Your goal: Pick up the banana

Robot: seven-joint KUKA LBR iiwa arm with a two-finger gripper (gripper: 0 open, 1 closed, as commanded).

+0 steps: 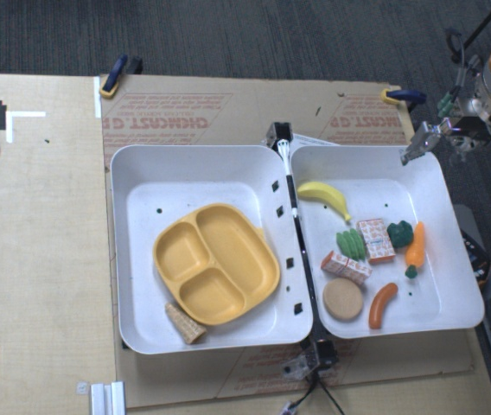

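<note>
Banana (326, 198) well left of apparent jaws (420, 144)

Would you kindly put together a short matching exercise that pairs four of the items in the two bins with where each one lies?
Things:
1. banana
2. yellow divided plate
3. carrot
4. sausage

Places:
A. middle of the left bin
B. near the front edge of the right bin, right of the round cookie
C. upper left part of the right bin, close to the divide between the bins
D. right side of the right bin, beside the broccoli

Pairs: 1-C, 2-A, 3-D, 4-B
</note>
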